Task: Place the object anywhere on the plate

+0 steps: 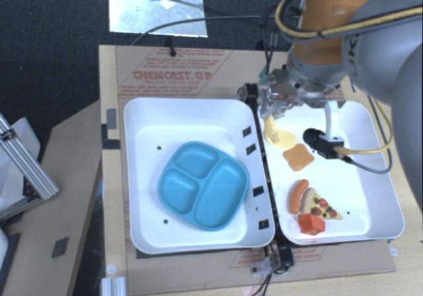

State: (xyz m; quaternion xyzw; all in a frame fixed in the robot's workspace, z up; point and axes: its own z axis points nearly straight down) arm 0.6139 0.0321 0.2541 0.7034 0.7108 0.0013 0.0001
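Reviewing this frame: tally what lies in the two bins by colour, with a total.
Blue: 1, the divided plate in the left bin
Yellow: 1, a pale food piece
Orange: 2, a flat piece and a sausage
Red: 1, a chunk
Mixed: 1, a pizza slice
Total: 6

Grey arm [386, 30], orange band [337, 0], seemingly yellow cable [367, 149]
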